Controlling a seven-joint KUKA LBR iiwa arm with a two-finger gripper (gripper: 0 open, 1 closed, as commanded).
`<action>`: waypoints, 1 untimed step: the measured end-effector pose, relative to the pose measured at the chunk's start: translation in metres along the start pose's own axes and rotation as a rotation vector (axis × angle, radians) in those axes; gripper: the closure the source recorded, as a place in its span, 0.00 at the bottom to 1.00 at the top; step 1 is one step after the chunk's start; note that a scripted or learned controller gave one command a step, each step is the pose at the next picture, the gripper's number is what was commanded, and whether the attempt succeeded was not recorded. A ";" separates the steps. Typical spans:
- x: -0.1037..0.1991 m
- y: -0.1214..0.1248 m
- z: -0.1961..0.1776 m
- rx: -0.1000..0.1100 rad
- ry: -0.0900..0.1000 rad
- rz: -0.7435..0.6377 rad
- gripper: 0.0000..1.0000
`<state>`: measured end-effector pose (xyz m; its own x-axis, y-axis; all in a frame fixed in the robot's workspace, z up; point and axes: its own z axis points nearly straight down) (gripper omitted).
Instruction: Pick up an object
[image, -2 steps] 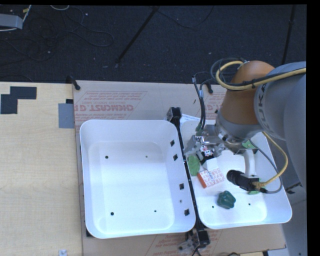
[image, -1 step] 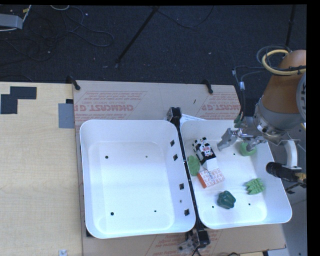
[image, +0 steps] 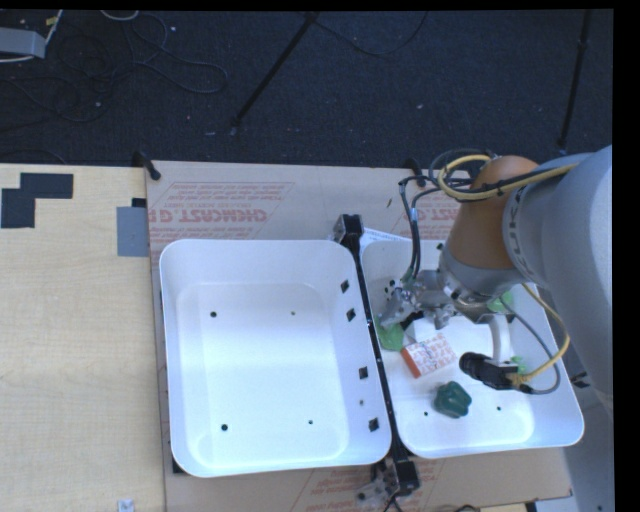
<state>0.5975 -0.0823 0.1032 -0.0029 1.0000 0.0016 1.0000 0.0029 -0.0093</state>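
Note:
My gripper (image: 415, 303) reaches down into the right bin (image: 500, 440), near its left wall, under the arm's orange band. Right below the gripper lies a light green object (image: 389, 335), partly hidden by it. An orange and white patterned box (image: 428, 357) lies just in front of the gripper. A dark green lump (image: 452, 399) rests nearer the bin's front. The wrist hides the space between the fingers.
The left bin (image: 260, 360) stands beside the right one, parted from it by a black divider (image: 365, 340). A black cable end (image: 485, 370) hangs from the arm over the right bin. A cardboard sheet (image: 230, 205) lies under both bins.

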 end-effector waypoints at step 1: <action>-0.015 -0.049 0.011 -0.028 -0.008 0.003 0.00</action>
<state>0.5482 -0.0976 0.0930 0.0001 1.0000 -0.0061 0.9998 0.0000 0.0185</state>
